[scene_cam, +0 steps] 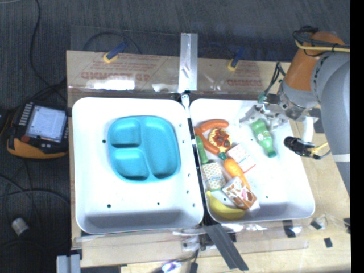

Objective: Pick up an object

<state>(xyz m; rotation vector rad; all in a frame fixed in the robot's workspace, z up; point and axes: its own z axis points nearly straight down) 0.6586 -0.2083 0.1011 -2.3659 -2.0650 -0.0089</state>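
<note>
A green bottle (264, 137) lies in the right bin (290, 181), near its back right part. My gripper (261, 117) hangs over the bottle's upper end, with its grey fingers spread open to either side of it. The bottle rests on the bin floor and is not lifted. To its left sits a pile of toy food: a sausage (211, 125), a pizza slice (218, 139), a carrot (234, 169), a small white box (242, 157), a juice carton (241, 194) and a banana (223, 207).
The left bin (91, 203) holds a blue divided plate (142, 147). A raised rim (192, 169) divides the two bins. The arm's grey body and orange band (304, 67) fill the right side. A handheld device (40, 127) lies on the floor at far left.
</note>
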